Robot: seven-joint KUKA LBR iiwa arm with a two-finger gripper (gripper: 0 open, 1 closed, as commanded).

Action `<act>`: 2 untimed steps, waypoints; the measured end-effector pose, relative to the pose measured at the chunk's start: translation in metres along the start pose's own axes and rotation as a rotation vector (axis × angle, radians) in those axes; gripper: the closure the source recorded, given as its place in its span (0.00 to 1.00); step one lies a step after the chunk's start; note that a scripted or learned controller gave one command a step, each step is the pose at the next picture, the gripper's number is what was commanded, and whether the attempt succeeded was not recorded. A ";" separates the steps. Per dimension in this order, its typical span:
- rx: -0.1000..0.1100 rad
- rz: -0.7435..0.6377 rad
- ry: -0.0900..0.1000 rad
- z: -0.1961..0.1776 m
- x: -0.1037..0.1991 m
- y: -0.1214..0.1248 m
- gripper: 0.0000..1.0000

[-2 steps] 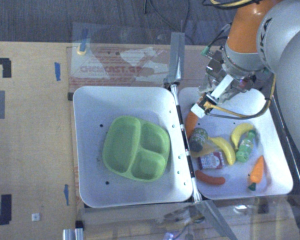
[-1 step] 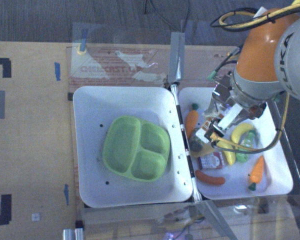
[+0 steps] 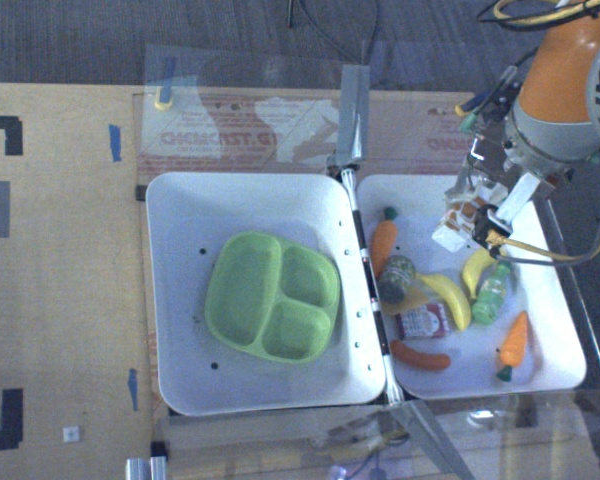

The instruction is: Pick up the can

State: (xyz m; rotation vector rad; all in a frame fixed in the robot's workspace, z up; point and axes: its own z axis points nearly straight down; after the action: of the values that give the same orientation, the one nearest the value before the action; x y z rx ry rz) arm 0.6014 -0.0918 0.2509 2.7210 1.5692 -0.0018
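The can (image 3: 423, 321), short with a red and white label, lies on its side in the right bin (image 3: 560, 363), near the bin's lower left. My gripper (image 3: 468, 220) hangs over the upper part of that bin, up and to the right of the can and well apart from it. The arm's orange band (image 3: 570, 53) sits above it at the top right.
Around the can lie a dark olive roundish object (image 3: 397, 277), two bananas (image 3: 450, 296), a red sausage-like piece (image 3: 420, 357), a green bottle (image 3: 490, 294) and two carrots (image 3: 382, 243) (image 3: 514, 344). The left bin (image 3: 180, 368) holds a green divided plate (image 3: 273, 296).
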 end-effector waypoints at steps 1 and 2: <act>0.000 0.157 0.000 -0.018 0.049 -0.021 1.00; 0.005 0.270 0.000 -0.006 0.016 -0.052 1.00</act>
State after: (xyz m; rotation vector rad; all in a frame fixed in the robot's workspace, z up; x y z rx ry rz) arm 0.5642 -0.0514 0.2566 2.9116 1.1896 -0.0063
